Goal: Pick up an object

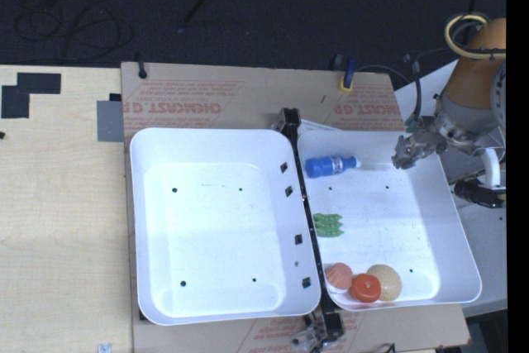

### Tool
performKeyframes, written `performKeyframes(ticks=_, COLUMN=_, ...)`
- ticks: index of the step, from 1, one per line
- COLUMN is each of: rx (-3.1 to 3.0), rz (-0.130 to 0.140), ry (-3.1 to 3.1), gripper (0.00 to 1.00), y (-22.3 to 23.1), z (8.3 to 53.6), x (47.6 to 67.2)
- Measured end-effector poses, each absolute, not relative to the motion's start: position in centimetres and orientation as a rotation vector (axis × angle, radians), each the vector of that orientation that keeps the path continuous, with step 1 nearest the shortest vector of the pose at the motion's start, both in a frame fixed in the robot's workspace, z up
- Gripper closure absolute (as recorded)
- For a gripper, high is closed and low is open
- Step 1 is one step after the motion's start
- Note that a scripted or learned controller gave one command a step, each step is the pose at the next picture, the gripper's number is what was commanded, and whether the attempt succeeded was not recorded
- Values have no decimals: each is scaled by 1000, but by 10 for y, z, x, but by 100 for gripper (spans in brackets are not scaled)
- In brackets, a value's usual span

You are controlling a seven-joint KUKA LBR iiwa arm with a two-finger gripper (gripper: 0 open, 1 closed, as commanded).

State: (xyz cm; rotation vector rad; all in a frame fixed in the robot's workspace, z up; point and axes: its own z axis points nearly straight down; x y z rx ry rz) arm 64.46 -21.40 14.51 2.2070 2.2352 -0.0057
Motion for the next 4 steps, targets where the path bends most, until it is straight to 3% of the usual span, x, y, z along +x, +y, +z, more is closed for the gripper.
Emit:
performKeyframes(ticks=1, rx=2208, rz=12, ry=2213, gripper=100, y=-215, z=315, x=646)
performKeyframes(ticks=3, rx=2214, rz=2, ry=2224, gripper=100, y=-214, z=428, x=624)
performKeyframes(ticks=4, rx=2225, rz=-1, ry=2221, gripper=100, y=-214, z=426, x=593)
